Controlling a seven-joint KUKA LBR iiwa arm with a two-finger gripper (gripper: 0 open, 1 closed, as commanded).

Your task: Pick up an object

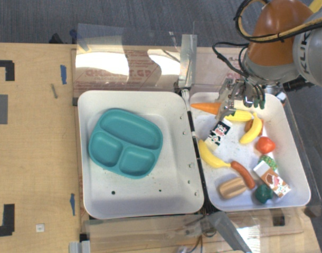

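My gripper (240,101) hangs over the far part of the right bin (298,186), its fingers spread open with nothing held between them. Just under it lies a small yellow piece (238,116). An orange carrot (205,108) lies to its left. A black-and-white carton (219,133) and a yellow banana (252,130) sit just nearer the camera. Further forward are a red tomato (265,144), a second banana (212,156), a sausage (243,174), a bread roll (232,187), a printed carton (272,179) and a green piece (263,194).
The left bin (166,194) holds a teal divided plate (125,142). A raised divider (195,152) runs between the two bins. A clear plastic panel (124,62) stands behind the bins. The arm's orange band (280,17) is above the right bin's far corner.
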